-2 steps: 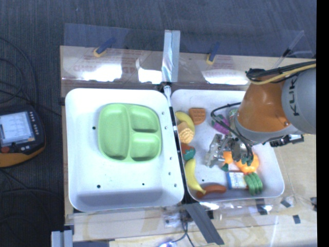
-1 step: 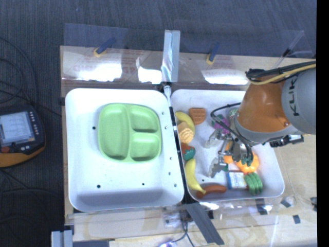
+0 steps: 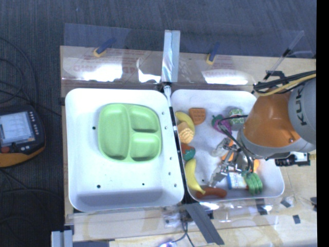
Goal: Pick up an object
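jaws [image 3: 222, 163] low among crowded toys in the right bin [image 3: 267, 192].
cannot tell their spread; they could nudge the banana [image 3: 191, 173] or small carton [image 3: 236, 181] aside and miss.

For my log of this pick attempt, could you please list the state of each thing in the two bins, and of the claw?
Green tray: upright in left bin, compartments bare.
Banana: lying along right bin's left wall.
Corn: lying beside that wall.
Orange piece: lying flat near the back.
Red piece: lying at the front wall.
Green piece: lying at the front right.
Claw: low over the right bin, pointing down among the toys.
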`<state>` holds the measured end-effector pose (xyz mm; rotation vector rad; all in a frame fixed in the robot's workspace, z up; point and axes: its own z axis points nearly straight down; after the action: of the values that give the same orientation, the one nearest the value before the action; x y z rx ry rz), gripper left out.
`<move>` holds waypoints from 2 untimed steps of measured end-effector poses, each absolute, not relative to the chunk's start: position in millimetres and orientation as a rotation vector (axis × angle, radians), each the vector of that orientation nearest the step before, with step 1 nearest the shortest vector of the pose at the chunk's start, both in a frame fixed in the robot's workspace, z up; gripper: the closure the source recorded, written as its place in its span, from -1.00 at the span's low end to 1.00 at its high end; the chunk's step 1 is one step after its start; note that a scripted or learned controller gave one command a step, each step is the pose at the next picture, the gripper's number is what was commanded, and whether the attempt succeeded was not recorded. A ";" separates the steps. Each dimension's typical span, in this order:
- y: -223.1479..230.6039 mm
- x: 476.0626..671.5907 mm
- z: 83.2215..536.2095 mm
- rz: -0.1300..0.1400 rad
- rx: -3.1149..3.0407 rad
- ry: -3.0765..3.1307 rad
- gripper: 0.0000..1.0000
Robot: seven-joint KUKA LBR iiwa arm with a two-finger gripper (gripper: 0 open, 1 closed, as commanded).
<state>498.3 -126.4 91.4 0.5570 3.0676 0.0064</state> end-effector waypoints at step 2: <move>-119.4 527.4 89.2 0.005 0.539 3.092 -1.00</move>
<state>527.4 -119.4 89.2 0.5391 3.0920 0.0049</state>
